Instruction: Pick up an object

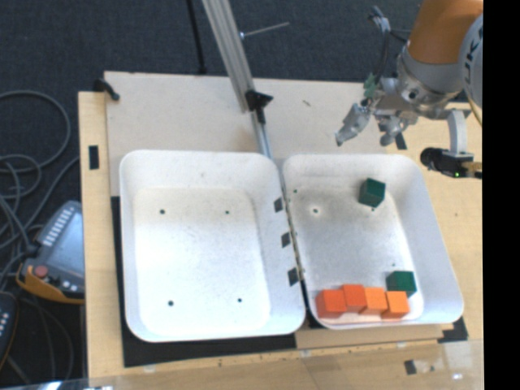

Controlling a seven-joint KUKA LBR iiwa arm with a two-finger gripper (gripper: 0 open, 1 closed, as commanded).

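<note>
Gripper [372, 134] hangs over desk [179, 112] just past right bin's [435, 234] far rim, fingers [351, 128] spread wide, nothing between. Green cube [372, 192] sits just below fingers. Orange blocks [361, 301] plus second green cube [401, 282] well below, near corner.

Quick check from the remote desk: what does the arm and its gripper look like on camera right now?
The arm has a broad orange band above a grey metallic wrist housing. Thin wires loop off its left side. The small two-finger gripper is pale grey metal with dark fittings and a green spot near its mount.
</note>
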